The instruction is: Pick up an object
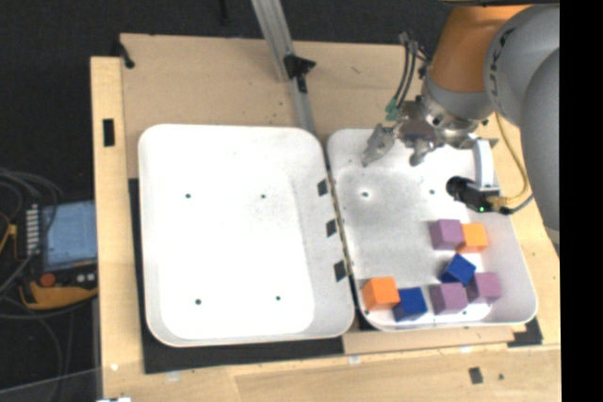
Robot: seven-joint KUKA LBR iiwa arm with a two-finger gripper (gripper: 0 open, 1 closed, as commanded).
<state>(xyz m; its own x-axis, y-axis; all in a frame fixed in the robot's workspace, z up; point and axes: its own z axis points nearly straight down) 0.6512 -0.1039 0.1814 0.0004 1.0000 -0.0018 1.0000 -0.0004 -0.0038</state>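
So the jaws are spread apart, released, not clamped on anything. The two fingers [375, 146] splay out and point down at the far end of the right bin [396, 221]. The gripper [391, 155] hangs over bare white floor there, close to the bin's far left corner. Right behind it you get the grey wrist and then the orange band [462, 42] of the arm, which reaches in from the right.

The stuff to pick is all down at the near end of that same bin, well apart from the gripper. Closest to it is a purple block [446, 233] with a small orange block [475, 236] touching its right side. Just below those sits a blue block [459, 269], turned at an angle, and next to it, toward the right wall, a second purple block [487, 285]. Along the near wall there's a little row: a bigger orange block [381, 292], a second blue block [410, 304] right up against it, then a third purple block [448, 297].

The left bin [236, 240] sits just beside the right one, with small black clips [330, 226] along the seam. Both rest on a tan bench [217, 80]. A slanted metal rail [264, 5] runs down toward the gap between the bins. Off the bench's left edge is a unit with a blue screen [68, 235].
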